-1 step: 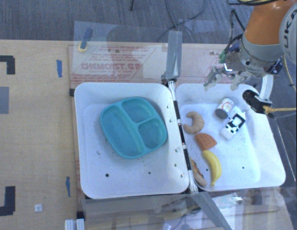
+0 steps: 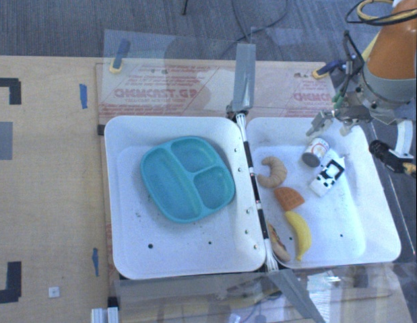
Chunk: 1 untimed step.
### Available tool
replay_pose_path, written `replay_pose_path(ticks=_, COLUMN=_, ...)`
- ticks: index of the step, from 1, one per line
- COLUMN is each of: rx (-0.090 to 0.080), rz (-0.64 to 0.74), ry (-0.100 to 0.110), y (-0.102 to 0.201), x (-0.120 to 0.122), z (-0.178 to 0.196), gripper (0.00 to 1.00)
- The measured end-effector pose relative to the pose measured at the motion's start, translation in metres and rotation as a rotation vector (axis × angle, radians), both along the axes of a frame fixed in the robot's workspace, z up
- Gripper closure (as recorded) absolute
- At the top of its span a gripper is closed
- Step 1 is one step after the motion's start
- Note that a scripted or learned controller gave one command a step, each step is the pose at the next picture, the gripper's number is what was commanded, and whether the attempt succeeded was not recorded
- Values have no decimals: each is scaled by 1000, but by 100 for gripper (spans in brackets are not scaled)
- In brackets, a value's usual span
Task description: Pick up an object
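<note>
Pincer [image 2: 327, 121] fingers are seen splayed apart at the far edge of the right bin [image 2: 380, 227], with nothing between them; it is held just above the small can [image 2: 315, 152], which lies tipped on its side near the bin's far right corner. That poise is judged to be a hover before a descent, the can being the likeliest thing to be picked, though the choice cannot be confirmed.

Just beside the can, toward the right wall, a white box with black marks [image 2: 327, 175] is laid at a slant; the two are close enough that a closing finger could be fouled by the box. Toward the dividing edge a croissant [image 2: 273, 172] is set, with an orange wedge [image 2: 288, 198] nearer the front and a banana [image 2: 300, 233] beyond that, toward the near edge. A further brownish item [image 2: 279, 243] is lodged against the dividing wall; what it is cannot be told.

In the left bin [image 2: 127, 247] a teal divided plate [image 2: 187, 178] is placed near the middle, well apart from the arm [image 2: 391, 59], and is judged not to be the present target. The loose scatter in the right bin suggests that objects are dropped there for grasping.
</note>
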State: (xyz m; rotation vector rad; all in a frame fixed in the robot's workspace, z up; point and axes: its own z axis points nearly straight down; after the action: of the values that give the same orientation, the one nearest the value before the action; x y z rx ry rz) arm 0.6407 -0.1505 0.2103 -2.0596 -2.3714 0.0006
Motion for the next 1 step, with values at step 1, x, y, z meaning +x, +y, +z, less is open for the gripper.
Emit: replay_pose_path(ticks=1, rx=-2, rz=28, ry=-7, y=-18, x=17, z=-123, gripper=0)
